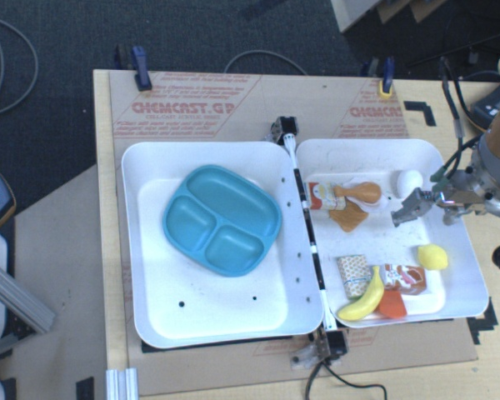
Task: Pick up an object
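Camera view, slanted from above, items listed by size, largest first.

1. Bench (233, 107): pale board printed with red lettering, 2 blue clamps at its far edge.
2. Left bin (150, 307): shallow, white, touching the right bin along a central seam.
3. Right bin (458, 290): shallow, white, holding the small objects.
4. Blue plate (222, 219): 3 compartments, lying flat in the middle of the left bin, turned at an angle.
5. Arm (492, 152): grey, entering from the right edge, above the far right part of the right bin.
6. Gripper (410, 208): grey, hanging over the right bin between the white egg and the lemon. 1 finger points left and down toward the bin floor. How far the fingers stand apart cannot be told; nothing is seen between them.
7. Banana (362, 300): yellow, curved, at the near edge of the right bin, just beside the orange piece.
8. Red-and-white packet (402, 277): near right, touching the banana's upper end.
9. Chicken drumstick (360, 193): brown, at the far left of the right bin, above a tan flat piece (347, 217).
10. Patterned packet (353, 268): left of the banana.
11. Orange piece (392, 305): near edge.
12. Lemon (432, 257): yellow, right side, below the gripper.
13. White egg (408, 180): far side, just beside the gripper.
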Motion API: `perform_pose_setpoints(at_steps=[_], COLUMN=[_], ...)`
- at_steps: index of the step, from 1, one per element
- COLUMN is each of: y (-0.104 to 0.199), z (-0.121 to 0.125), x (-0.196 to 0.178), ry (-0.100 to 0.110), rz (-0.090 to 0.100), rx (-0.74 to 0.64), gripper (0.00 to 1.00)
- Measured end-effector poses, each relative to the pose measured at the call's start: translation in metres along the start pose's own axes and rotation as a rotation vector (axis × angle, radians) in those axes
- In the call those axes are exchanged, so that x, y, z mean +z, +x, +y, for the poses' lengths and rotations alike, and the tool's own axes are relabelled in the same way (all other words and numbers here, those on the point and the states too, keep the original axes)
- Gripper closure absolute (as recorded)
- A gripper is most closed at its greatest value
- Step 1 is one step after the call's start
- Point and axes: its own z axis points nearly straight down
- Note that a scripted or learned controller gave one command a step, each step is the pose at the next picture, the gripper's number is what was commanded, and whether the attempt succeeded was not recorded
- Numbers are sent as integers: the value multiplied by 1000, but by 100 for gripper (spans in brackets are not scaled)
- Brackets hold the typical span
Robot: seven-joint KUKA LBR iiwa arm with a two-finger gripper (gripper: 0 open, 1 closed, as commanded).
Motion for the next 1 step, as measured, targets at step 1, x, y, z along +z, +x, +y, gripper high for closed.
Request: perform_pose_setpoints(at_steps=[1], y=[-66], z=[33], x=[152], ry=[5], rz=[0], rx=[4], gripper=[0])
